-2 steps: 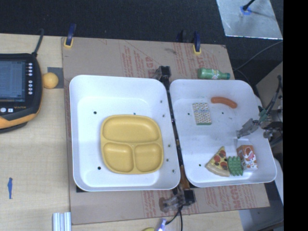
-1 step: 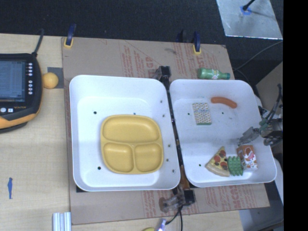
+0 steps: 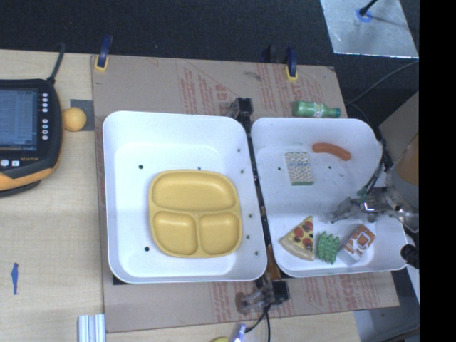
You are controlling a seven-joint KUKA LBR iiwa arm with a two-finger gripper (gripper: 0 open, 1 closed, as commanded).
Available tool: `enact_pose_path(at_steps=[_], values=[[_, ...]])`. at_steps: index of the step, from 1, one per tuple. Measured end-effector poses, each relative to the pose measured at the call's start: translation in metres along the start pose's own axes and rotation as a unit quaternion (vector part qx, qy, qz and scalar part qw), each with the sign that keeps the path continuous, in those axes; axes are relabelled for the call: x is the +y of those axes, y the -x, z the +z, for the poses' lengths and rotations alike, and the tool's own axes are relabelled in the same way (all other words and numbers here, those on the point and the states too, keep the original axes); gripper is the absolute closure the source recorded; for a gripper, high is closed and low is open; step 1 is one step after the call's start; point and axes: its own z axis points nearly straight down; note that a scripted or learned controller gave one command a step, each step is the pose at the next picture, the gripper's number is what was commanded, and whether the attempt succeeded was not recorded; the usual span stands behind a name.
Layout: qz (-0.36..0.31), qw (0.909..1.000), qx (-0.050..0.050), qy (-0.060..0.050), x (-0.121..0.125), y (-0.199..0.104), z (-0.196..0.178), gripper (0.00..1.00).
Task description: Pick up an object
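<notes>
Gripper (image 3: 349,211) low in right bin (image 3: 281,137), fingers spread and holding nothing, just above carton (image 3: 359,241) near pizza slice (image 3: 300,238) — likely lining up a grasp there.

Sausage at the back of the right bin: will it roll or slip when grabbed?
The sausage looks rounded and elongated, so it would probably roll sideways if nudged. Its surface looks smooth, likely toy plastic, so it may slip from the pincer unless gripped across its narrow width. It lies apart from the other items, so a push should not disturb them.
</notes>
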Motion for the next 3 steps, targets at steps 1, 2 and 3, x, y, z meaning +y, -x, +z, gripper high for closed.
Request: enact_pose_path(at_steps=[1,2,3], values=[[0.0,1.0,0.001,0.0,0.066,-0.03,-0.032,0.0],[0.001,1.0,0.0,0.004,0.163,-0.058,0.008,0.0],[0.0,1.0,0.001,-0.001,0.16,-0.109,0.012,0.0]])
